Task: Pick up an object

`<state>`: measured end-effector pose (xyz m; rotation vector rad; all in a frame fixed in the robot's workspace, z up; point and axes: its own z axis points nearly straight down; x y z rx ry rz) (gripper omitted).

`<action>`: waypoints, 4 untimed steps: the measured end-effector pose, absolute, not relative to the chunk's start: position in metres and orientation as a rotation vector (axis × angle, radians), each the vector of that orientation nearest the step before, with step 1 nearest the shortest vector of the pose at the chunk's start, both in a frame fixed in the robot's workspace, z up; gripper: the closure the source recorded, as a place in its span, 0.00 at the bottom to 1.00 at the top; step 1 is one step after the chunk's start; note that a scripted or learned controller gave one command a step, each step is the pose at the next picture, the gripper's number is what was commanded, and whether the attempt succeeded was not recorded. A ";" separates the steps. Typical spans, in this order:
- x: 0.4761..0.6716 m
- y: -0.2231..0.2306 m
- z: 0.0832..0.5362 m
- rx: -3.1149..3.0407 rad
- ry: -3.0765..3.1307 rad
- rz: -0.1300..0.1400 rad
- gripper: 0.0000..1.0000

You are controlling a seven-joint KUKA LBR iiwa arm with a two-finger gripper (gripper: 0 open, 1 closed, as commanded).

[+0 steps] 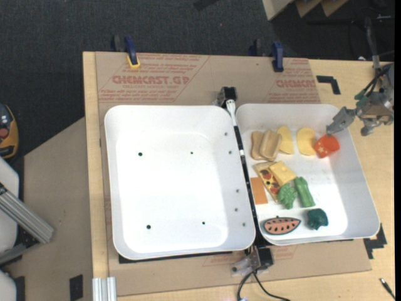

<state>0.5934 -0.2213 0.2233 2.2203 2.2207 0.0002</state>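
The grey metal hand (341,121) reaches in at the right edge, where the frame cuts off its arm — its tip is too small and blurred to read. It overlaps the upper corner of the red toy block (326,146). The orange flat card (259,190) lies partly under the yellow pizza-like piece (274,175).

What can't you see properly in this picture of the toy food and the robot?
- Gripper: small and blurred at the camera view's right; whether it holds anything is unclear.
- Arm: cut off by the right edge.
- Orange-red toy: beside the gripper; too blurred to tell whether they touch.
- Toys in the right bin: overlapping piles; kinds unclear.
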 end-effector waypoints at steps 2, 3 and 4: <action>0.562 -0.139 0.085 2.228 2.224 -0.004 0.00; 0.632 -0.113 0.085 2.213 2.222 0.005 0.00; 0.665 -0.103 0.085 2.220 2.232 -0.021 0.00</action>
